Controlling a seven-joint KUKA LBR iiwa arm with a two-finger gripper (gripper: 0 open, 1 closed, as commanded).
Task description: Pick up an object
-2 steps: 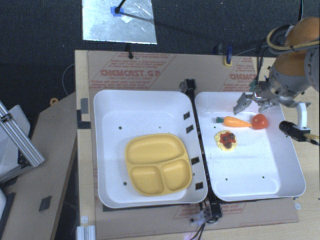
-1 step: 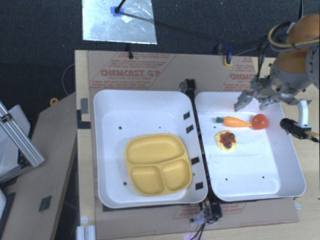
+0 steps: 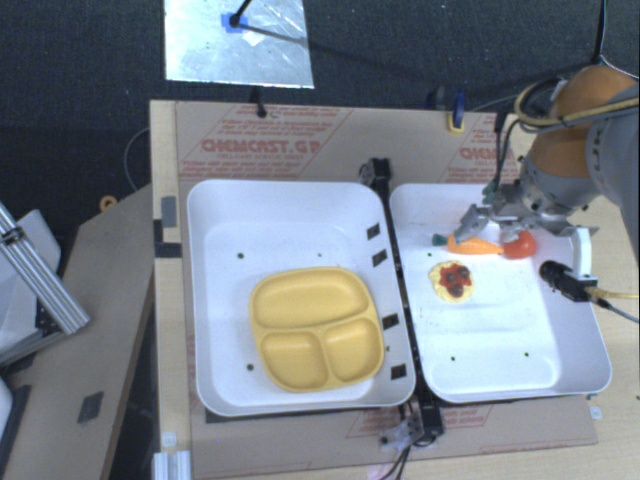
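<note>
In the right bin (image 3: pixel 500 368) lie an orange toy carrot (image 3: pixel 478 248), a red tomato-like piece (image 3: pixel 519 244) touching the carrot's right end, and a small round pizza toy (image 3: pixel 452 280) just in front of them. My gripper (image 3: pixel 483 221) hangs low over the carrot at the bin's back, reaching in from the right. The gripper body hides whether it touches the carrot.
A yellow three-compartment plate (image 3: pixel 315 328) lies in the left bin (image 3: pixel 230 228). A black part with a cable (image 3: pixel 562 280) sticks out below the wrist over the right bin's right side. The divider between the bins (image 3: pixel 392 268) runs just left of the pizza toy.
</note>
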